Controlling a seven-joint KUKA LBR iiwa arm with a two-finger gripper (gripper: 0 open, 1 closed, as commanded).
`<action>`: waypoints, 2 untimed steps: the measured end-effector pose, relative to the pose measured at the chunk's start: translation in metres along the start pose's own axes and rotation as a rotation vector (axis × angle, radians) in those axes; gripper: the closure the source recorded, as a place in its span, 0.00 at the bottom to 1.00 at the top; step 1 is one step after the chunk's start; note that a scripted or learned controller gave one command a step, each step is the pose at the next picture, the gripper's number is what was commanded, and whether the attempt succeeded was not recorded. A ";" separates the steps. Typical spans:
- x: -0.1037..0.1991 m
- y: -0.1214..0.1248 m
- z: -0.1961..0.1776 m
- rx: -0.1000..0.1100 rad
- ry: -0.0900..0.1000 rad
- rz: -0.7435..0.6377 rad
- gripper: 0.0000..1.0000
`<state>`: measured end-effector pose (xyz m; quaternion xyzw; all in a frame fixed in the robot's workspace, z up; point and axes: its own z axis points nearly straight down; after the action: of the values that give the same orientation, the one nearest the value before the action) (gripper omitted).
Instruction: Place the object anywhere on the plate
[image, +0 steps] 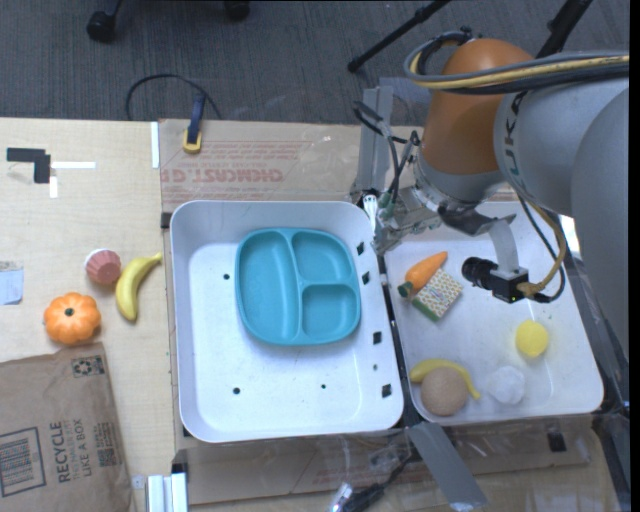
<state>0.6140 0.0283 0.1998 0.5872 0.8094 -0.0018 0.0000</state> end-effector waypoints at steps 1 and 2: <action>-0.002 0.000 -0.008 0.001 -0.001 0.001 1.00; -0.003 0.000 -0.017 0.001 -0.002 0.002 1.00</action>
<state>0.6149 0.0251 0.2168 0.5882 0.8087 -0.0030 0.0006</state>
